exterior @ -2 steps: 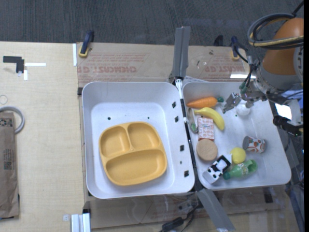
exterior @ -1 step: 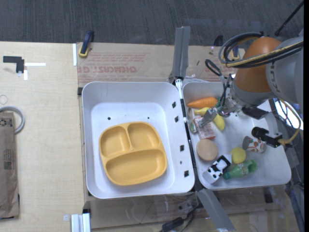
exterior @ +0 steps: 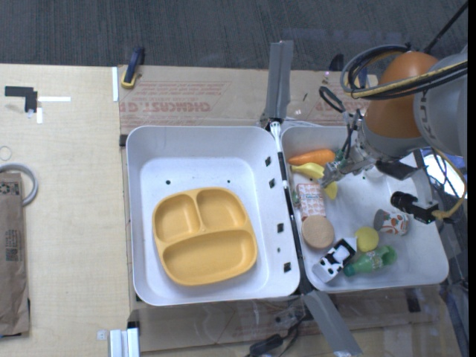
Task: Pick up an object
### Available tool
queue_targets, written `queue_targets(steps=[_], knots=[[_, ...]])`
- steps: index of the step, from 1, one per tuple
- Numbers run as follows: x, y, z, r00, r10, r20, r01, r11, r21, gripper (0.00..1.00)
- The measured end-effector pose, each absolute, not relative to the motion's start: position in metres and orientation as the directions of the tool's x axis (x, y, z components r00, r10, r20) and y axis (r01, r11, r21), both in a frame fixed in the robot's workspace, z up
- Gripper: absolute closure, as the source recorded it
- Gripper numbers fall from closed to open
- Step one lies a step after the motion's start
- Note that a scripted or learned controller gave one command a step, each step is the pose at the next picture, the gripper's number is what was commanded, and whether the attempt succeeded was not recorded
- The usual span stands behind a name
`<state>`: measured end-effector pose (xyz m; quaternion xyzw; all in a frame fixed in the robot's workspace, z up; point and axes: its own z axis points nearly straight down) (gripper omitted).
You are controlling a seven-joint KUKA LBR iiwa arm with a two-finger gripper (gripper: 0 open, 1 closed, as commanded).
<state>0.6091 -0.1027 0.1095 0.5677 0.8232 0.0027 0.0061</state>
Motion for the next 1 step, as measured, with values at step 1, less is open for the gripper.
queue_targets(steps=[1], knots=[[0.6014,-0.0258,0.2152,-0.238,0.971,-0.001,0.971,0.238,-0.001,1.00]])
